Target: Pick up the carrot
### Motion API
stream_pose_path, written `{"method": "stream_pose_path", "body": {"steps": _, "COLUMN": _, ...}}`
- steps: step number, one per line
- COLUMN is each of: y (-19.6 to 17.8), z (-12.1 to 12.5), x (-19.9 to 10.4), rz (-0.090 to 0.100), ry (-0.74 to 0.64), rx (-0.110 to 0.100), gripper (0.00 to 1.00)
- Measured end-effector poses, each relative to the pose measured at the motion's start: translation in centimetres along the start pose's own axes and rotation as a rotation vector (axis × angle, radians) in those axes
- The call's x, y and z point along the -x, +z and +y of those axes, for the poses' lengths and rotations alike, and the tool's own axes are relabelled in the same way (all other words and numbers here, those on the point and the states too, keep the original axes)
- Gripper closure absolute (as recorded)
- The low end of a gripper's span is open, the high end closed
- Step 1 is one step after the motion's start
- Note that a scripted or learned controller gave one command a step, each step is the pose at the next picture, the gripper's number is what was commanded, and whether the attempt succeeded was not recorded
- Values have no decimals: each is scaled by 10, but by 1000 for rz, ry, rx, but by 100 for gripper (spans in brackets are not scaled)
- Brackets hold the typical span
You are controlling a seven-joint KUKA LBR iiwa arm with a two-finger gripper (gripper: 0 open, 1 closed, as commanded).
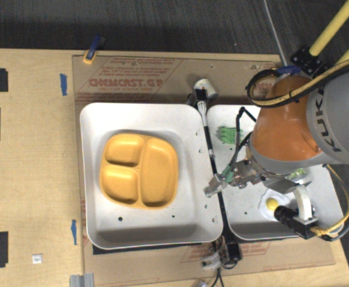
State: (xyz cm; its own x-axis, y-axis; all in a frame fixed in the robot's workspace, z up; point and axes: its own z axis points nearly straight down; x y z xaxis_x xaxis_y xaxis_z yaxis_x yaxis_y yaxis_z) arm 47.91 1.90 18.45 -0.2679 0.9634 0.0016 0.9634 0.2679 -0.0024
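My gripper (222, 183) hangs low over the left part of the right bin (246, 223), close to the wall shared with the left bin. The grey arm with its orange band (285, 121) covers most of the right bin. A small green object (227, 135) lies in the right bin's far left corner, just beyond the gripper; I cannot tell whether it belongs to the carrot. Nothing can be made out held in the gripper.
A yellow divided plate (139, 169) sits in the left bin (96, 220). A small yellow and white item (272, 205) lies near the right bin's front, beside a black fitting on the arm. Cables run along the divider between the bins.
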Motion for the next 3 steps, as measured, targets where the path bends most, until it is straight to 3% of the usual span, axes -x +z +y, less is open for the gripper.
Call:
{"method": "stream_pose_path", "body": {"steps": 1, "y": -88, "z": 41, "x": 59, "rz": -3, "ry": -175, "rx": 4, "gripper": 0}}
{"method": "stream_pose_path", "body": {"steps": 2, "y": -2, "z": 3, "x": -2, "rz": -1, "ry": -248, "rx": 2, "gripper": 0}}
{"method": "stream_pose_path", "body": {"steps": 3, "y": -60, "z": 36, "x": 78, "rz": -4, "ry": -212, "rx": 4, "gripper": 0}}
